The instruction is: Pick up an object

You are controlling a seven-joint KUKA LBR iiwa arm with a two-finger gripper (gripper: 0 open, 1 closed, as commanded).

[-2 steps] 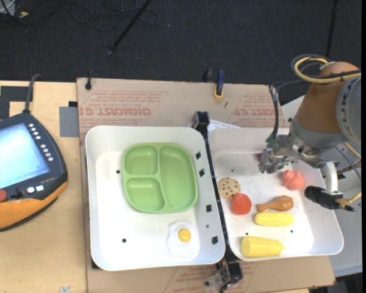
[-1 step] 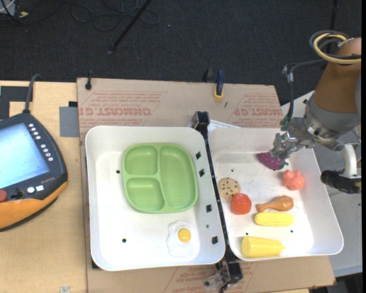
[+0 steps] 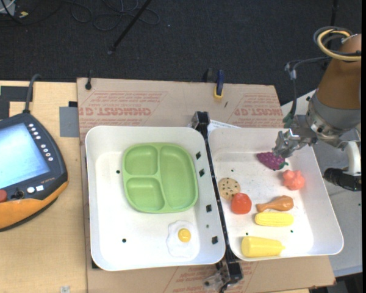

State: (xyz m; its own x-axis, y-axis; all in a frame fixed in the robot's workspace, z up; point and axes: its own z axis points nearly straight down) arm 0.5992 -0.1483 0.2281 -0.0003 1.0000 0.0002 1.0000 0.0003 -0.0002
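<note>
Closest to the front edge of the right bin (image 3: 329, 240) lies a yellow wedge of cheese (image 3: 261, 246), and just behind it a corn cob (image 3: 274, 220) with a chicken drumstick (image 3: 276, 204) touching its far side. A red tomato (image 3: 241, 203) sits to their left, with a chocolate-chip cookie (image 3: 229, 187) just beyond it, near the wall between the bins. Across that wall, in the left bin (image 3: 104, 224), a fried egg (image 3: 183, 237) rests at the near side, and a green divided plate (image 3: 159, 177) takes up the middle behind it.

Further back in the right bin, a pink toy (image 3: 294, 179) lies near the right wall. Just past it sits a bunch of purple grapes (image 3: 271, 160), and the gripper (image 3: 285, 150) hangs right over the grapes' far right edge, low and close to them. From here I cannot tell whether its jaws are spread or pressed together, nor whether they touch the fruit. The grey arm (image 3: 338, 93) with its orange band rises behind, at the right. Off to the left, on the bench, a control pendant (image 3: 21, 170) lies with its screen lit.
</note>
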